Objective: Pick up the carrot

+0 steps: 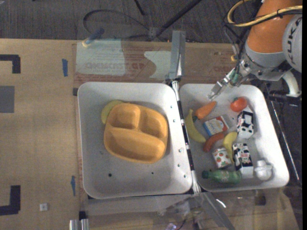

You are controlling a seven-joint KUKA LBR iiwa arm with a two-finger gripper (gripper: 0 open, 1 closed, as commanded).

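White plastic makes up both shallow bins, set side by side on a tan bench [38, 143]. The left bin [91, 176] holds an orange divided plate [136, 132], three compartments in it, lying a little tilted toward the upper middle of the bin. A yellow-green piece [108, 109], perhaps a fruit, peeks out from under the plate's upper left edge; most of it is hidden.

The right bin [276, 162] holds the small things. The carrot [206, 109] lies near the bin's upper left part, slanting up to the right, apart from the other items except a small carton [215, 125] just below it. A banana [193, 127] runs along the left wall. A red-orange sausage-shaped piece [213, 141] lies just below the carton, with a second yellow banana [230, 141] beside it. An orange round fruit [238, 104] sits at the upper right, touching a black-and-white milk carton [245, 123]. Another such carton [242, 155] and a red-spotted box [221, 157] stand lower down. A green bottle [222, 176] lies along the front wall, with a white cup-like thing [262, 169] near the right corner.

The gripper [216, 91] hangs just above the carrot's upper end, its thin fingers close together, nothing between them; whether they touch the carrot I cannot tell.
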